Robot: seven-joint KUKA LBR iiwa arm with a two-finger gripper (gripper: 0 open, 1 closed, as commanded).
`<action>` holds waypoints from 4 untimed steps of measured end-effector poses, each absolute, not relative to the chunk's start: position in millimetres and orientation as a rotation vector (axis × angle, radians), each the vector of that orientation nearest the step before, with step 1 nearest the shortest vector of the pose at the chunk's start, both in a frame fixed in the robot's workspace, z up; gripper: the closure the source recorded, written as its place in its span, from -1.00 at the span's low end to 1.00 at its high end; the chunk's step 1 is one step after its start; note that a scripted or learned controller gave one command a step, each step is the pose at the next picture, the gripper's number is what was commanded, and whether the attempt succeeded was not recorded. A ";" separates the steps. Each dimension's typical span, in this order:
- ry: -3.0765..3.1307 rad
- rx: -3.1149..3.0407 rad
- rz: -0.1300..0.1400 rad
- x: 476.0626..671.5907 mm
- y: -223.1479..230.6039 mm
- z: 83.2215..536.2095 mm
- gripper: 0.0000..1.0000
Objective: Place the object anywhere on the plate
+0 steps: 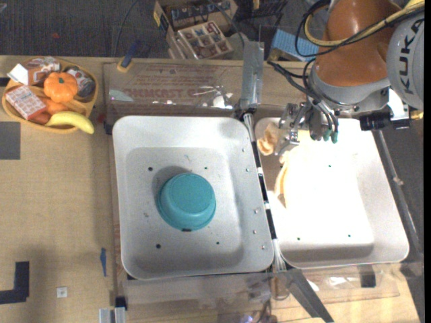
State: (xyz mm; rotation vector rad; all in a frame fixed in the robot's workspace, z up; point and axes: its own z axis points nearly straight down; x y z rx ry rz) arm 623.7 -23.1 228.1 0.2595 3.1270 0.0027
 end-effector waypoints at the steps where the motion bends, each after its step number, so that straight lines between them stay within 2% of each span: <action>1: 3.139 0.002 0.003 598.4 18.7 227.8 1.00; 2: 3.139 -0.004 0.003 571.2 56.0 230.2 1.00; 3: 3.140 -0.006 0.002 531.1 86.0 227.8 1.00; 4: 3.140 -0.005 0.003 531.2 85.9 227.8 -1.00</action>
